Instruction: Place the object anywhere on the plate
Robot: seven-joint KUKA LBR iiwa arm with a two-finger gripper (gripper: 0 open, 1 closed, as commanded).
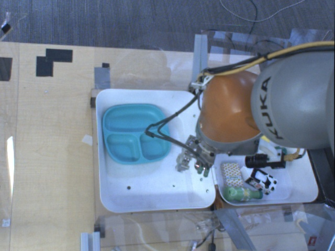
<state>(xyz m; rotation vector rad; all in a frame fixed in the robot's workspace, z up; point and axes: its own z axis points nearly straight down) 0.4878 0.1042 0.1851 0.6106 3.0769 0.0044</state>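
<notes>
Right bin (309, 192), nearest: green bottle-like item (242, 194), patterned packet (232, 174) and black-and-white toy (268, 182) are lying there, none picked. Gripper (191, 163) is hovering over left bin (157, 197), just right of the plate; can't tell finger state. Farther back, teal divided plate (135, 132) is sitting bare in left bin.

- Two bins sit side by side on the bench (47, 156).
- The left bin (152, 197) holds a divided plate (135, 133) in its left half.
- The gripper (191, 163) hangs over the left bin, right of the plate.
- The right bin (301, 190) holds a bottle (242, 194), a small packet (232, 173) and a toy (266, 182), near its front.
</notes>
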